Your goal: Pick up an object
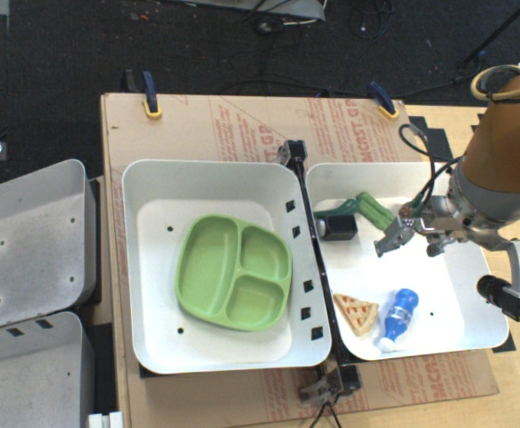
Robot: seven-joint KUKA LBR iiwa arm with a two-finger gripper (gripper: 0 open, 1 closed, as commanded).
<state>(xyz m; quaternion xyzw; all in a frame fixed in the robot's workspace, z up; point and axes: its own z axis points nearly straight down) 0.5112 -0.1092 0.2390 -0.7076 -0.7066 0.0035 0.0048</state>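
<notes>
The right bin (474,328) holds three things. A green-handled tool with a black head (349,217) lies at its back left. A tan waffle-patterned wedge (356,314) sits at the front left, and a blue bottle (397,316) lies just to its right. My gripper (413,242) hangs over the middle of this bin, right of the green tool and above the bottle. Its fingers (388,242) are spread open, with only white bin floor between them. The orange-banded arm (502,150) comes in from the right.
A green divided plate (235,273) lies in the left bin (144,203). A black divider with clips (311,248) runs between the bins. Two white lids (28,239) lie left of the bench. Clamps (152,96) hold the cardboard's far edge.
</notes>
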